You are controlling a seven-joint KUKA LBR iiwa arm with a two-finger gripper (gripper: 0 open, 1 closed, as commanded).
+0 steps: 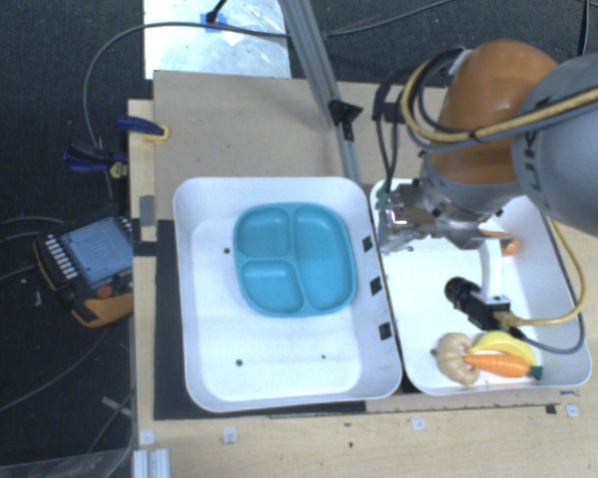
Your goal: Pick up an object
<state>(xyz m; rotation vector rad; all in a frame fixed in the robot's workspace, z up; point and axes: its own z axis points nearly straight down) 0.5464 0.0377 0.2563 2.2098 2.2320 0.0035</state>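
Two shallow white bins sit side by side on the brown bench (pixel 249 118): the left bin (pixel 204 307) carries a light blue plastic plate with three compartments (pixel 294 259), lying flat in its upper half, and the right bin (pixel 424 312) carries the small things. In the lower right corner of the right bin, a yellow toy banana (pixel 506 344), an orange toy carrot with a green tip (pixel 498 364) and a tan knobbly lump (pixel 456 357) are bunched together and touching. The carrot lies across the front of the banana and the lump sits just to their left; what the lump is meant to be is hard to make out. A small orange piece (pixel 509 246) peeks out beside the arm near the bin's right wall, mostly covered, so its shape cannot be read. The grey arm with the orange band (pixel 498 78) reaches in from the right and covers much of the right bin's upper part. The gripper (pixel 397 222) hangs at the upper left corner of the right bin, just beside the walls where the two bins meet, well apart from the bunched toys. Whether it stands wide or narrow cannot be told, since the wrist above hides it. Off the bench to the left lies a grey and orange handheld device (pixel 88 267), too blurred to identify
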